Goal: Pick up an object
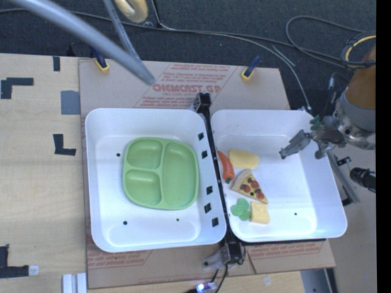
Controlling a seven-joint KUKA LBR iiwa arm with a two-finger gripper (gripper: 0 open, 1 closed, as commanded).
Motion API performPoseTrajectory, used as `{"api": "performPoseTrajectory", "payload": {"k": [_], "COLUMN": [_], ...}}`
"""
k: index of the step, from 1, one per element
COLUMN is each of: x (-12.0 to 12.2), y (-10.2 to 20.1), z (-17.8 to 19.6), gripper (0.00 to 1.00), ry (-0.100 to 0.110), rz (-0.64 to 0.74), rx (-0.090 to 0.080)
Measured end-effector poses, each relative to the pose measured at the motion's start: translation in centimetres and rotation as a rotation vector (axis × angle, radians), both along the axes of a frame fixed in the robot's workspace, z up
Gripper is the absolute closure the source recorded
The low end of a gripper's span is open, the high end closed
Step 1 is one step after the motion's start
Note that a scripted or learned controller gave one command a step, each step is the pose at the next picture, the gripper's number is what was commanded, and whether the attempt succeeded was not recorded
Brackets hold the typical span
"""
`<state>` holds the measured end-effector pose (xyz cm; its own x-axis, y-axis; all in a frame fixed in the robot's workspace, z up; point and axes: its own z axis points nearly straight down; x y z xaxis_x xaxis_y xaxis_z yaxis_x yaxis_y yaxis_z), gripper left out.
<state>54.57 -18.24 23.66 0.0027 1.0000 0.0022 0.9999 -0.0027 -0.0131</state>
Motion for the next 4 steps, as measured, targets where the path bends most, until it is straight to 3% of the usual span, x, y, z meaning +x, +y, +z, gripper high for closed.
{"api": "performPoseTrajectory", "payload": {"k": [1, 3, 4], "x": [0.3, 0.5, 0.5], "y": [0.0, -0.2, -0.2], "z": [0.7, -11.2, -15.3], "gripper": [0.00, 0.00, 0.00], "ry": [-0.012, -0.006, -0.013], "rz": [0.004, 0.003, 0.004], "rx": [-0.003, -0.002, -0.005]}}
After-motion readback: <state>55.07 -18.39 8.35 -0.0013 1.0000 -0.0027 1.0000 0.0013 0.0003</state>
